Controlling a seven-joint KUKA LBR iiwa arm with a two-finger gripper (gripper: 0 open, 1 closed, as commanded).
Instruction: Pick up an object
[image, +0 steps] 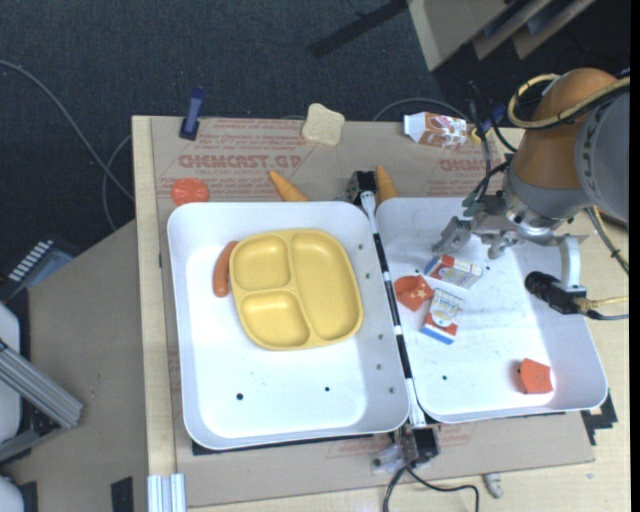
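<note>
My gripper (472, 242) hangs over the back of the right bin (570, 330), below the orange band of the arm. Its two fingers stand apart, open, with nothing between them. Just in front of the fingertips lies a small white, red and blue carton (456, 268). A second carton (443, 313) lies a little nearer the bin's front. Left of the two cartons, a red-orange lump (411, 291) rests by the bin's left wall. An orange block (535, 376) sits at the front right of this bin.
The left bin (290, 400) holds a yellow divided plate (295, 287) and a red sausage (221, 271) beside it. Behind the bins lie a bread piece (323, 123), a carrot (287, 187), a milk carton (437, 128), a red disc (189, 191) and cables.
</note>
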